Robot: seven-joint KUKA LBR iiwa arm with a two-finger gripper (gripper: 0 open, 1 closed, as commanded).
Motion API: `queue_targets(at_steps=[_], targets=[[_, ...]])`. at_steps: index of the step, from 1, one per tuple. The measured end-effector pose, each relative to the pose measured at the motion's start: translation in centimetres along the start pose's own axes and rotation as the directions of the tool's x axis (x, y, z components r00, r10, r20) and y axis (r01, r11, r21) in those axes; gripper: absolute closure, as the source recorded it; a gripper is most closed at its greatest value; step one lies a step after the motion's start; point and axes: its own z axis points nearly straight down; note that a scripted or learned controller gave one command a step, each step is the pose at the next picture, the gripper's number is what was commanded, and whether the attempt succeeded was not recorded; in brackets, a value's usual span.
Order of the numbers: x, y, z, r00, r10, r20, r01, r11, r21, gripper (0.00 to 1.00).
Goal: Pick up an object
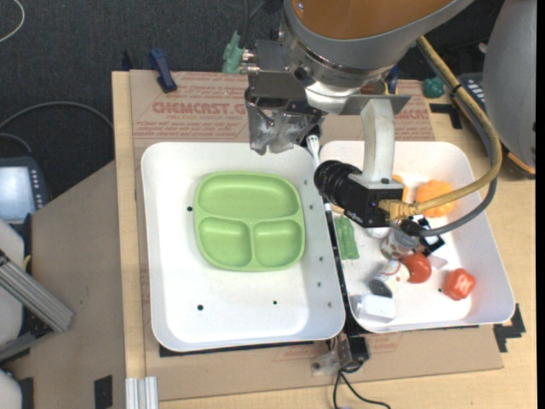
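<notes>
Two bins are sitting side by side on the bench (77, 228). A divided plate (250, 221) is lying in the left bin (170, 305), toward its back. In the right bin (490, 288), small objects are clustering: a tomato (416, 267) and a strawberry (458, 284) near the front, an orange (434, 196) behind them.

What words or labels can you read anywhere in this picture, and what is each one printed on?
"CHEMCAST": red print on the brown board under the two white bins, at its far edge left of the arm.
Partial red print on the same board, right of the arm: mostly hidden, unreadable.
Smaller red lines around both: too blurred to read.
Green divided plate and the small things in the right bin: no legible text.
</notes>
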Motion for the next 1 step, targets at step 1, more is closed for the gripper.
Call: queue_targets(at_steps=[1], targets=[[0.12,-0.03,-0.45,1.0,-0.002,0.005,0.002,1.0,0.008,1.0]])
